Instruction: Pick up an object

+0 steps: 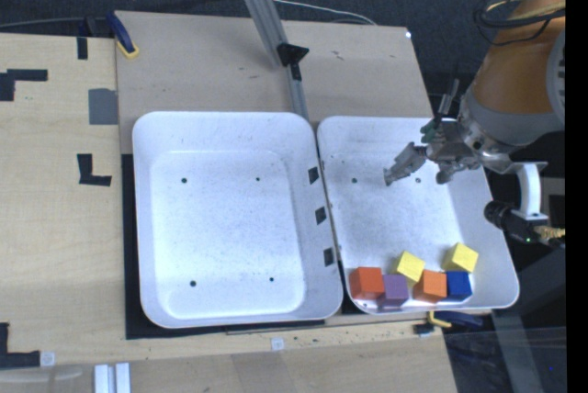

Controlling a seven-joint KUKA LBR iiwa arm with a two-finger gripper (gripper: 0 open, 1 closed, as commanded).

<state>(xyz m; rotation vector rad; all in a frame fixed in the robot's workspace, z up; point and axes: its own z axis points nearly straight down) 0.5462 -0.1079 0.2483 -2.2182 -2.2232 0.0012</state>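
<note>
KUKA arm's two-finger gripper [404, 167], fingers apart & holding nothing, hangs over shallow white right bin [367, 139]; best target, yellow foam cube [464, 256], sits apart near front edge w/ room around.

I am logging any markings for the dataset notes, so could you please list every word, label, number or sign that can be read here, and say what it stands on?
None: nothing in the camera view carries readable text.
The blocks, orange, purple, yellow and blue, have plain faces.
The black tape pieces on the bench are bare shapes, not letters.
The right bin and the claw above it show no label.
</note>
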